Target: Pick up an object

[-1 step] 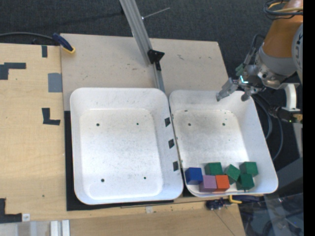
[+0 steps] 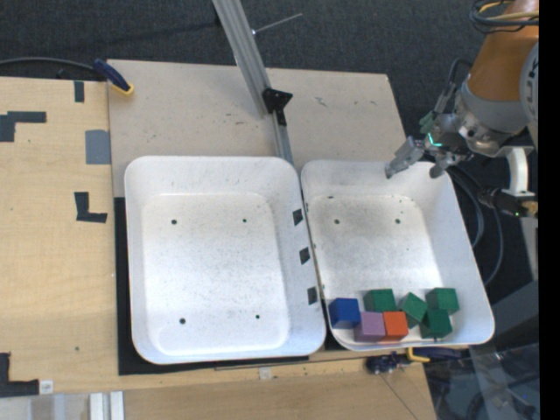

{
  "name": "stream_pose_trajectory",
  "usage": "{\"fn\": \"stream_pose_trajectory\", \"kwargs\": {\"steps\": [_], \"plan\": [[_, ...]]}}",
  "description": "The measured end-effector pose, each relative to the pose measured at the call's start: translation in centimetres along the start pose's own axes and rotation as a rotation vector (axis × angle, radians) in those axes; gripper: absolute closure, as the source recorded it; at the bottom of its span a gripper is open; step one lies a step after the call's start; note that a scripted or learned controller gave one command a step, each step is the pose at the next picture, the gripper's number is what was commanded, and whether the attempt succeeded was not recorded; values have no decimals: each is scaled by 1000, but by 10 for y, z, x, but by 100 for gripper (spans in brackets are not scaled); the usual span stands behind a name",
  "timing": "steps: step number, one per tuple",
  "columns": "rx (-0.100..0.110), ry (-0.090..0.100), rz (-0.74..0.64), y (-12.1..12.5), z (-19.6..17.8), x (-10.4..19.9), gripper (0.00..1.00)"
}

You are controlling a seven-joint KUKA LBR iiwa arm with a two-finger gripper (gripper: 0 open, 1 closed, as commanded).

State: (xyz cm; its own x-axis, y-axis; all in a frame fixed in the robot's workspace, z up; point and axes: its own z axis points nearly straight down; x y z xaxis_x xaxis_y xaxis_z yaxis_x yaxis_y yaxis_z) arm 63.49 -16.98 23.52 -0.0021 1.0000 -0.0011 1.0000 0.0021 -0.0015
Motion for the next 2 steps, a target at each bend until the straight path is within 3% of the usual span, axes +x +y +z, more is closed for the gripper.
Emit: {"fn": "stream_pose_trajectory", "kwargs": {"steps": [2], "plan": [[6, 1, -1, 6, 104, 6, 0]]}}
